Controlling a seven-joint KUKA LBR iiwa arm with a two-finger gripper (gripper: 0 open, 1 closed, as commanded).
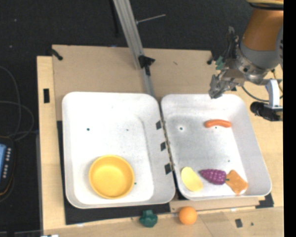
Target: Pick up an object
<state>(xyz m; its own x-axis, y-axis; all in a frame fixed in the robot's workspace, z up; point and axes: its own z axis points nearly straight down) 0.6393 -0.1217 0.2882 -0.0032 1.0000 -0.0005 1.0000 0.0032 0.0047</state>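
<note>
Nearest you, low in the right bin, lie a yellow piece, purple grapes and an orange block; a sausage sits farther up. You look to be at the approach: the gripper hangs above the bin's upper edge and must descend onto something. You cannot tell how its fingers are set.

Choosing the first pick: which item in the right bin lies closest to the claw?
The orange sausage, alone in the bin's upper part just below the claw; the other three sit along the bottom edge.
</note>
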